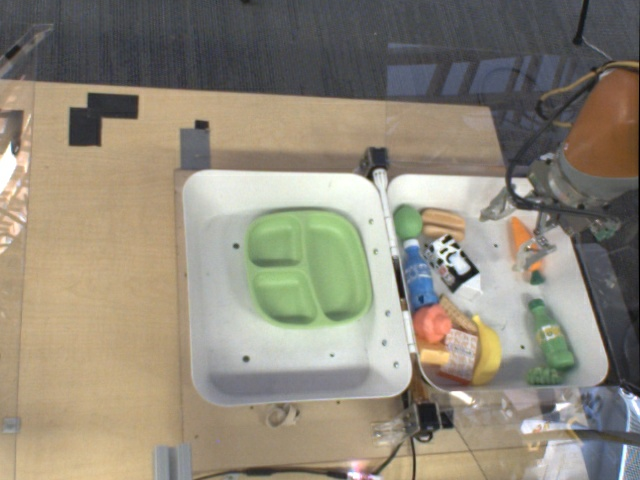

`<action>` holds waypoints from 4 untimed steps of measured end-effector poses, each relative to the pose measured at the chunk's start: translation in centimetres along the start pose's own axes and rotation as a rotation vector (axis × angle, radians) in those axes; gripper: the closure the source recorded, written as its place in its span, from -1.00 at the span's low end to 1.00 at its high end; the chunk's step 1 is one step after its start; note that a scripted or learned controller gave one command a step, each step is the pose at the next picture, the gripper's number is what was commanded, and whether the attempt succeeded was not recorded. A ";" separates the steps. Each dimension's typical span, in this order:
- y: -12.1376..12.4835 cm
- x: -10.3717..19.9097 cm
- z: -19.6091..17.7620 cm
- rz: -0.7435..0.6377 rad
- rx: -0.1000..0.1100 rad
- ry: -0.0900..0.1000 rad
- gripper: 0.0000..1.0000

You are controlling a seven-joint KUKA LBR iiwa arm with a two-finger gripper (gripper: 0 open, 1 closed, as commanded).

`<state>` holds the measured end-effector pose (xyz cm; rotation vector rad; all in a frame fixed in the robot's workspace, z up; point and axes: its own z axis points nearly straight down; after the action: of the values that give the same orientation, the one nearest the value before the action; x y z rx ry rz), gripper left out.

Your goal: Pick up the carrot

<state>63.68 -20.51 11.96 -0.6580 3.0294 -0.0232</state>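
A pale wooden bench (100, 298) under a fixed overhead camera carries two shallow white bins side by side, with dark carpet beyond its far edge. Nearest the camera, at the right bin's (590, 363) six o'clock rim, a banana (488, 352) curls around a small printed packet (461, 351), with a pink toy (433, 322) just beside them; a green bottle (549, 336) lies toward five o'clock. Mid-bin, a blue tube (417, 276) runs along the nine o'clock wall next to a black-and-white carton (452, 263). Farther back, a green ball (407, 221) and a hot dog (443, 220) sit near eleven o'clock. The left bin (215, 298) holds a green sectioned plate (306, 267) at its centre. The carrot (524, 240) lies at about two o'clock in the right bin, tilted, orange body up and a darker tip lower. The gripper (540, 236) hangs right over it, a metal finger (545, 230) touching or just beside the carrot; whether the fingers clasp it cannot be told. The arm's orange band (605, 118) rises at the right.
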 end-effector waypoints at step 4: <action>-0.1 -0.2 -0.3 -0.167 0.005 -0.004 1.00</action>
<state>63.94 -20.54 12.27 -0.9079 2.9605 -0.0343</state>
